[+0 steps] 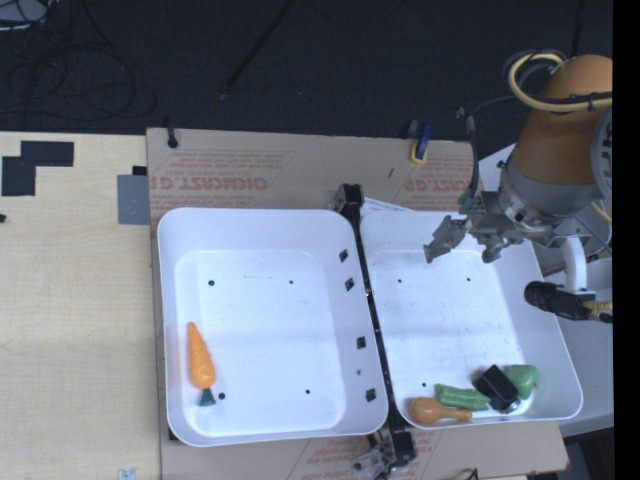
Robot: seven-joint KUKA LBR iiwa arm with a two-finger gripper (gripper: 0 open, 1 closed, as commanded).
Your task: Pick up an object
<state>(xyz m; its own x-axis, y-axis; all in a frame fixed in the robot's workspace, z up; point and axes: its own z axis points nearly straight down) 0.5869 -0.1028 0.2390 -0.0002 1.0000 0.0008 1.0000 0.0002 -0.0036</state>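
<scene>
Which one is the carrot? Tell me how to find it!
Look in the left bin, down by its near left corner. The carrot lies there by itself, orange with a small dark green top. The other toys, such as the orange pear, are piled in the right bin.

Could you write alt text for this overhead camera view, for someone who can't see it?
A robot arm's gripper hangs open over the far end of the right bin, holding nothing. At that bin's near edge lie a black block, green toys and an orange-brown toy; a toy carrot lies in the left bin.
</scene>
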